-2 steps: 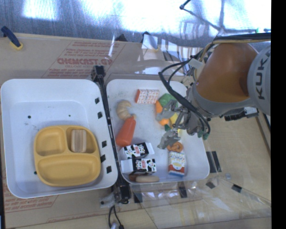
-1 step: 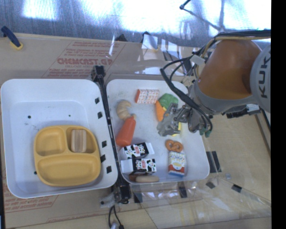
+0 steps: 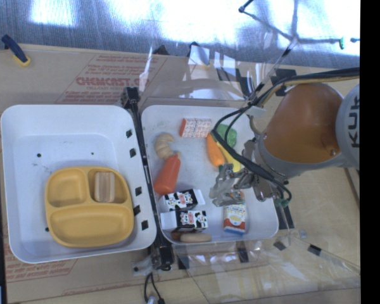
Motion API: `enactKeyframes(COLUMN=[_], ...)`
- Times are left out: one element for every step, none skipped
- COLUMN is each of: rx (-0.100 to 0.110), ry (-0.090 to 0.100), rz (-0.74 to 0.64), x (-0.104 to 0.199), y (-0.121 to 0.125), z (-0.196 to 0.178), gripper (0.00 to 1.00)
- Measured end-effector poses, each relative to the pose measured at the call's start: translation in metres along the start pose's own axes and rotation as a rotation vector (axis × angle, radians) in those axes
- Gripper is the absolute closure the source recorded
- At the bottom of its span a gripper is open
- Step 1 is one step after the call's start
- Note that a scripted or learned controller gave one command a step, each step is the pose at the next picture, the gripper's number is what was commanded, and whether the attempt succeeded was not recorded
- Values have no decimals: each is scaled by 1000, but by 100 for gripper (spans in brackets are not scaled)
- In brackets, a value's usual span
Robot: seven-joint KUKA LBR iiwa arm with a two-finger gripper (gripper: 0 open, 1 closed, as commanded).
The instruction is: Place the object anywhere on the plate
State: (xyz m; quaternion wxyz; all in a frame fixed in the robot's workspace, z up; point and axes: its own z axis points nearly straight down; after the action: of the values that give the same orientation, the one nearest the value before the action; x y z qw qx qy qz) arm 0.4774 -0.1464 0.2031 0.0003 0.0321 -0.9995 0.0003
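A yellow sectioned plate [image 3: 87,217] lies in the left bin, with a tan bread slice [image 3: 104,186] in its upper right compartment. My gripper [image 3: 227,189] hangs low over the right bin, just above a small orange-and-white carton [image 3: 235,220]. I cannot make out anything between its fingers. Around it lie a red bottle [image 3: 168,174], an orange carrot [image 3: 215,151], a green item [image 3: 227,135], a croissant [image 3: 164,144], an orange-white box [image 3: 195,127], two black-and-white cartons [image 3: 184,199] [image 3: 189,220] and a sausage [image 3: 193,237].
The left bin [image 3: 25,144] and right bin [image 3: 266,223] meet at a black divider [image 3: 141,170]. The arm's orange band [image 3: 301,125] overhangs the right bin's right side, with black cables [image 3: 240,116] looping over the green item.
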Motion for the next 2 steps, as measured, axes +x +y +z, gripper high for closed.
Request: enactKeyframes(rx=[1,3], ry=[-2,-5], rz=[-375,-382], x=[-4,-7], y=[-52,-51], z=[23,12], gripper=[100,100])
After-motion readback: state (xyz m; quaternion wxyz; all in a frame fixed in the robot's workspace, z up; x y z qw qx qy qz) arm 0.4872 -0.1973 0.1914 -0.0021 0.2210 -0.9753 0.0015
